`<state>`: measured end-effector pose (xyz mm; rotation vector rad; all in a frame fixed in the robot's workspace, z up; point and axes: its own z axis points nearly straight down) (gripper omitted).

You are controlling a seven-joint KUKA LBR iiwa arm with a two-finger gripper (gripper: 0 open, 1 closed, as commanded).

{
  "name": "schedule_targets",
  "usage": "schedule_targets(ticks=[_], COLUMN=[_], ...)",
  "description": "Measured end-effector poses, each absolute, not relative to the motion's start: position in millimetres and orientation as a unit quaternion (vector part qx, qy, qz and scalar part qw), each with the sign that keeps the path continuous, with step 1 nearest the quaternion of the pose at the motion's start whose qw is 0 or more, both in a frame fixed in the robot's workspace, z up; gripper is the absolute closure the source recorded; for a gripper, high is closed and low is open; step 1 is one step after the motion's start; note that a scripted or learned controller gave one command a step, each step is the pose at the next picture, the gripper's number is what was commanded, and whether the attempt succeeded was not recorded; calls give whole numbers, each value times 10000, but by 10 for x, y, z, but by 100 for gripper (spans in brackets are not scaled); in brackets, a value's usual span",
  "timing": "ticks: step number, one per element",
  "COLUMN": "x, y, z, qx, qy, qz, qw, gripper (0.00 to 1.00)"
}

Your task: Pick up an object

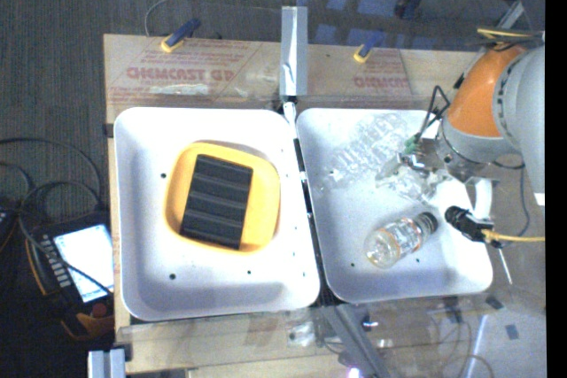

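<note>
Inside the right bin, a clear plastic bottle lies on its side near the front; crumpled clear plastic sits farther back. Whether the jaws are open, I cannot tell. A yellow-rimmed black tray fills the left bin.

Tray in left bin — bottle in right

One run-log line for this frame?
arm: over right bin | gripper: above clear wrapper | bottle: lying, untouched | left bin: yellow-black object

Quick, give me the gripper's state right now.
Gripper: over the right bin by crumpled clear plastic; open or shut cannot be told.
</note>
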<state>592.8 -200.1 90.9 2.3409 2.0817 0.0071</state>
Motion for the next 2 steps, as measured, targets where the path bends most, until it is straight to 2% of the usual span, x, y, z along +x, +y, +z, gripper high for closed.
schedule_targets(ticks=[1, 2], x=[5920, 6472], y=[-2002, -1852], z=[1000, 1948], qx=[7473, 7269], qy=[6645, 6868], qz=[8, -9], qw=[33, 10], gripper=[100, 100])
